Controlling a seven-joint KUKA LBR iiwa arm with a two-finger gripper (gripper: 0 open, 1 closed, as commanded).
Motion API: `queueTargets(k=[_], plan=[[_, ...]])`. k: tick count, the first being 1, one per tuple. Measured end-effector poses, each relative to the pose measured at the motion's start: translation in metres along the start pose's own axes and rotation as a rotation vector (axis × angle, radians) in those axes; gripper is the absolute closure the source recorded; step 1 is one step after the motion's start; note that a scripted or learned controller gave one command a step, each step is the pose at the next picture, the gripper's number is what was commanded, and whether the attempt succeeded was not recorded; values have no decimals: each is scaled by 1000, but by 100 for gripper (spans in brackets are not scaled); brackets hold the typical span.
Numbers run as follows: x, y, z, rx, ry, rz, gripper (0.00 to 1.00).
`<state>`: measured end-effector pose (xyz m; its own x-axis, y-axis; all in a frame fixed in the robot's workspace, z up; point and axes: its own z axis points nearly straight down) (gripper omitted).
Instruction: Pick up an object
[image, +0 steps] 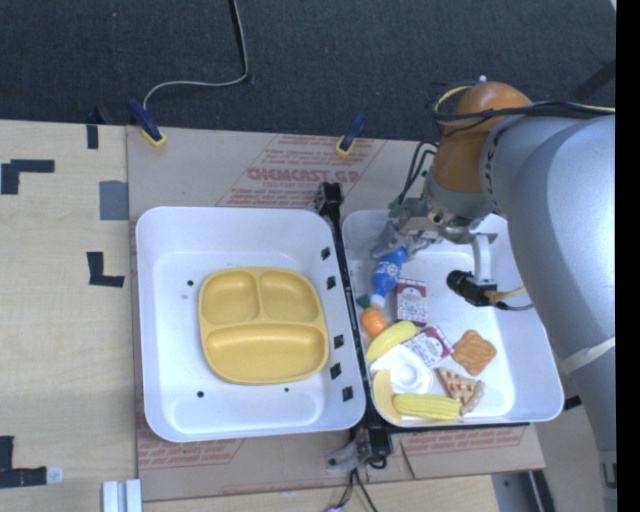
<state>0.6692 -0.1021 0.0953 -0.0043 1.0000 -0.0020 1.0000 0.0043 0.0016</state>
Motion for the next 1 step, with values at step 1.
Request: queueTargets(k=[1], plan=[[14, -81, -89, 2, 2, 3, 100]])
